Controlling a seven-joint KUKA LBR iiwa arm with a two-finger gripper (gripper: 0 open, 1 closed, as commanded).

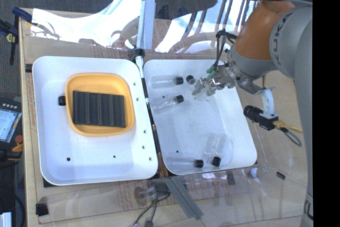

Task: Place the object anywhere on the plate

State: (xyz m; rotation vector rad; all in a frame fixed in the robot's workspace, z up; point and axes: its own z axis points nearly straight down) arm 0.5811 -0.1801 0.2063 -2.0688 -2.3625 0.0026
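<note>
Two shallow white bins sit side by side on a wooden bench. Inside the left bin (pixel 90 167) lies a yellow plate (pixel 99 105) carrying a dark ribbed insert (pixel 100 109). Right of the plate, the right bin (pixel 234 135) holds clear vials with black caps: two (pixel 170 81) (pixel 171 101) near its upper-left corner, others (pixel 208 161) by its lower edge. The gripper (pixel 204 87) hangs over that bin's upper part; whether it is spread or pinching anything I cannot tell.

Grey arm (pixel 297 40) with orange band, small metallic pincer (pixel 208 86).
</note>
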